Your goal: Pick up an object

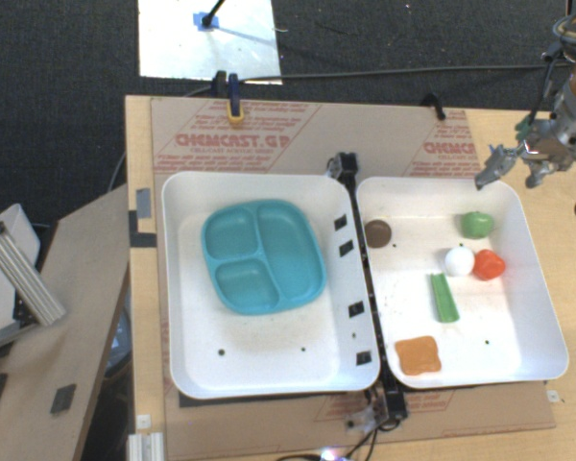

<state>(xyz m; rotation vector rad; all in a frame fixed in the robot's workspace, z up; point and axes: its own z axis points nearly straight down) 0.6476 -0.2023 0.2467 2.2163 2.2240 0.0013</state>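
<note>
The right bin (533,286) holds several small objects: a brown ball (377,232), a green round piece (477,224), a white ball (459,260), a red piece (489,265) touching the white ball, a green stick (444,297) and an orange block (419,354). My gripper (515,171) hangs above the bin's far right corner, just beyond the green round piece. Its fingers are spread open with nothing between them.
The left bin (187,286) holds a blue divided plate (264,255). A black hinge strip (360,277) joins the two bins. Brown cardboard (269,133) lies under both bins, with a clamp (233,94) at its far edge.
</note>
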